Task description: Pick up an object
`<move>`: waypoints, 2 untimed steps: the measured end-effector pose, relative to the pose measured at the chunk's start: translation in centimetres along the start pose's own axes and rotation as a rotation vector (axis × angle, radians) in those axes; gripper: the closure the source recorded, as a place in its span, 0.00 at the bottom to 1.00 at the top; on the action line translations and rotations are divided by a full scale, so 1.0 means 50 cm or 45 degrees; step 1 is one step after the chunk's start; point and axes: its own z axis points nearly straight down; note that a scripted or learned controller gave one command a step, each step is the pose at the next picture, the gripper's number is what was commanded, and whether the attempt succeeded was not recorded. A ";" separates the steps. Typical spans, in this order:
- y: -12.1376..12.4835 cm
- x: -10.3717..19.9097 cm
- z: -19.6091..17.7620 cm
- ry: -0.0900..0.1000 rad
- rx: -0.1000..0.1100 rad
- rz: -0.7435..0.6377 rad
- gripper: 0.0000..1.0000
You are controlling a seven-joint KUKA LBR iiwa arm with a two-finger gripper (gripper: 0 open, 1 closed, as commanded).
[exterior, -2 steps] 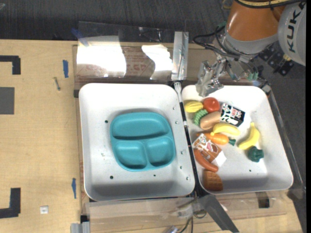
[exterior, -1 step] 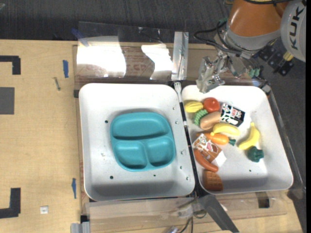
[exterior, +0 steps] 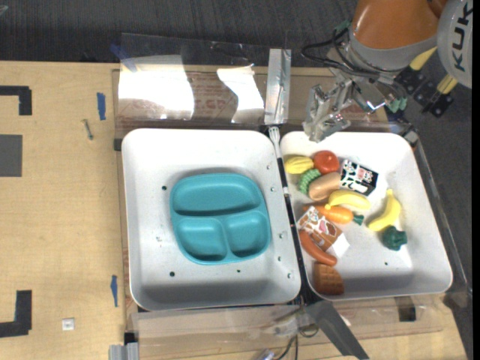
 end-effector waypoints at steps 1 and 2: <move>0.005 -0.002 -0.013 0.000 -0.001 -0.170 1.00; 0.025 -0.013 -0.030 0.000 -0.002 -0.282 1.00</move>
